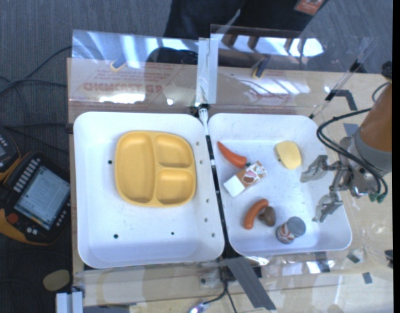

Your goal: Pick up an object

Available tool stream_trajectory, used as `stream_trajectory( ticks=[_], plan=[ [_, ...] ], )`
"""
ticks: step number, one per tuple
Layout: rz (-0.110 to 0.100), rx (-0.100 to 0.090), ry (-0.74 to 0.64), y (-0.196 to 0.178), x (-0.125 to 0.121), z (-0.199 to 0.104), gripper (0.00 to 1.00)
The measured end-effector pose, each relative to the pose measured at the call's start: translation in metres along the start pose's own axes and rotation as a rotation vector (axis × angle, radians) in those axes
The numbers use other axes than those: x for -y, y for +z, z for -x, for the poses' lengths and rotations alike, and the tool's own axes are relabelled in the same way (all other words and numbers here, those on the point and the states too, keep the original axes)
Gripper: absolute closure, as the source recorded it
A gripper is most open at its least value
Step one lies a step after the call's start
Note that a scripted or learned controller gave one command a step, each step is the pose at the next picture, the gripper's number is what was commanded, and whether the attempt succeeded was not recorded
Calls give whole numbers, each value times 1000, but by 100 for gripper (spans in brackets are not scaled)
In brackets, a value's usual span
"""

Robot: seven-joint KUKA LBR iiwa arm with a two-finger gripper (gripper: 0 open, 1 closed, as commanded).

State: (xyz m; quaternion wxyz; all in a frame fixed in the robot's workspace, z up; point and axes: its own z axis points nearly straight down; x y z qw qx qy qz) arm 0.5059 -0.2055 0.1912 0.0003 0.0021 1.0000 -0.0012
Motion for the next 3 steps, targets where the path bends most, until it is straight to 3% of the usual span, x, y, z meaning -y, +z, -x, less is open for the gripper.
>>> stream_trajectory(
  ticks=[1,2,3],
  plan=[
    [-3,19,247,55,-34,-6,0],
    [3,8,523,100,-110,-3,0],
    [1,13,522,90,-110,-1,100]
  ],
)
